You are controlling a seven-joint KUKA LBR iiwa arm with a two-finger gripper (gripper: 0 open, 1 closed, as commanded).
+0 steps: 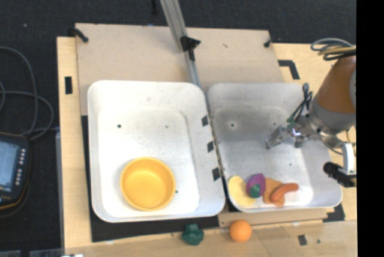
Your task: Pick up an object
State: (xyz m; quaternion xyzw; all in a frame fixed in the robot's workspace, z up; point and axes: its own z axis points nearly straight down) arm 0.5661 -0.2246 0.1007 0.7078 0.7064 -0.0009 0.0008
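- Bench (pixel 69 130) under two white bins side by side; left bin (pixel 147 111), right bin (pixel 252 111).
- Arm (pixel 337 93) reaching in from the right, over the right bin's right half.
- Yellow bowl (pixel 147 183) upright at the left bin's near end, well apart from the gripper.
- Gripper (pixel 277 139) low over the right bin's middle, nothing visibly pinched; finger spread too small to judge.
- Toy cluster at the right bin's near edge: yellow piece (pixel 236 187), purple piece (pixel 256 182), orange carrot-like piece (pixel 283 190), touching or overlapping.
- Cluster lies nearer the camera than the gripper, close by; carrot-like piece's long axis roughly left-right, slightly tilted.
- Likely next: short move toward the near edge, then descend.
- Orange ball (pixel 240 230) and green toy (pixel 192 235) outside the bins on the bench front.
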